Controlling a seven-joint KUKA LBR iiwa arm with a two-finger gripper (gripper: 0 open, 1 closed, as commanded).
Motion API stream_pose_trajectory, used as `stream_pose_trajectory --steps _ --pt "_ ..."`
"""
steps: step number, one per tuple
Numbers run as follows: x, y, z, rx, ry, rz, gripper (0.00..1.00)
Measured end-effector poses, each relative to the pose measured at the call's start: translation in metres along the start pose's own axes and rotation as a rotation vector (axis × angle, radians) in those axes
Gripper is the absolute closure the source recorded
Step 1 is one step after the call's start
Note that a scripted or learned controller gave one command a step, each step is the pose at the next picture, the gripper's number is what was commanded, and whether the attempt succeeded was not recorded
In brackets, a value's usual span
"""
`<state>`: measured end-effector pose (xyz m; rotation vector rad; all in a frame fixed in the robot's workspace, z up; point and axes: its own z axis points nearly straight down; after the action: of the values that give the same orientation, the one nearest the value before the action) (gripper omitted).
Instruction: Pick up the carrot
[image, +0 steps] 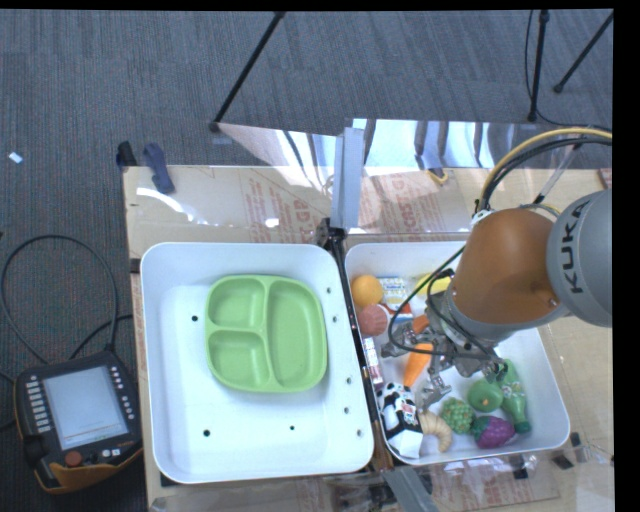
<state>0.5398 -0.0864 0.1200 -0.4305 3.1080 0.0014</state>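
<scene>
Right bin first: along its near edge sit a black-and-white cow toy, a pale croissant-shaped piece, a green broccoli-like toy, a purple toy, a green round fruit and a green bottle shape. Gripper hangs over the middle of that bin, wrist and cables blocking it; can't tell if it's spread or pinching. Carrot lies just left of it, orange, slanted, near the bin's left wall, partly under cables. Contact unclear. Further back by the left wall: a reddish ball, then an orange fruit. Left bin carries a green divided plate, about centre. Handheld control unit lies on the floor off the bench's left near corner.
</scene>
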Motion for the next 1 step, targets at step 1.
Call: stream_pose_trajectory --steps 1 --pt "-0.0114 -0.0001 0.0356 -0.002 0.01 0.039 0.0"
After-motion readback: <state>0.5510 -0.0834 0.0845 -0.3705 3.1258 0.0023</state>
